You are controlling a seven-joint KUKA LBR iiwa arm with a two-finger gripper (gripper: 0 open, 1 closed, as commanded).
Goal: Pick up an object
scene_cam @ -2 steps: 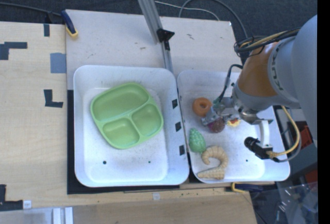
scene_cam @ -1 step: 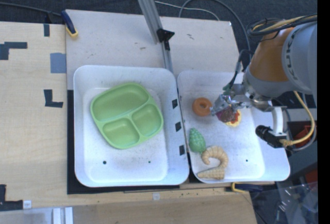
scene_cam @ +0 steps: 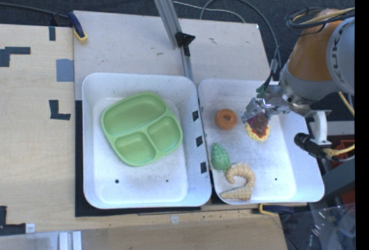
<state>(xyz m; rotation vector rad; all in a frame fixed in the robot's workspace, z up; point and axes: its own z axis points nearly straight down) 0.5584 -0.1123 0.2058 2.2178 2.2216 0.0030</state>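
In the right bin, fingers, state unclear, crowd yellow-red toy; orange donut beside.

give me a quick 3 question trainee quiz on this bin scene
1. True or false: the green divided plate lies in the left bin.
2. Which item in the right bin is nearest the end effector?
A. orange donut
B. yellow and red toy
C. croissant
3. Fill in: the small green toy lies just above the ____ in the camera view.

Key: 1 true; 2 B; 3 croissant
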